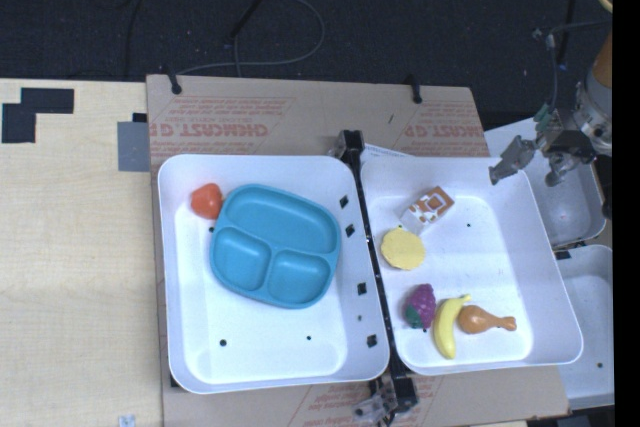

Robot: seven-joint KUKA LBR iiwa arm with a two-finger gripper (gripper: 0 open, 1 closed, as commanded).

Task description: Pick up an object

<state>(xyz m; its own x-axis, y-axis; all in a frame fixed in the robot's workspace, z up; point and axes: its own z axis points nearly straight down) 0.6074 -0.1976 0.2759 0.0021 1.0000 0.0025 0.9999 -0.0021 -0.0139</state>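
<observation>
**Jaws parked off the bin, nothing picked**

The jaws [532,162] stood spread apart and bare, hanging over the far right corner of the right bin [545,245], at its rim and not over its floor. Nothing lay between the two fingers. The arm [598,95] reached in from the right edge of the surface.

Every candidate lay lower in that bin. Nearest the jaws was a small box [428,209], and just beside it, toward the near edge, a yellow disc [403,249]. Along the near edge sat a tight cluster: grapes [421,305], a banana [449,325] and a drumstick [485,320], the banana touching or nearly touching both neighbours.

The left bin [190,335] carried a blue tray [275,245] across its middle, with a red fruit [207,201] just beside it at the far left corner.

By my reading the pick had not begun. The risks looked plain enough: a descent from where the jaws hung could catch the rim; the disc lay flat and might give the fingers nothing to close on; and a reach into the cluster could shove one piece aside or pinch two together.
</observation>
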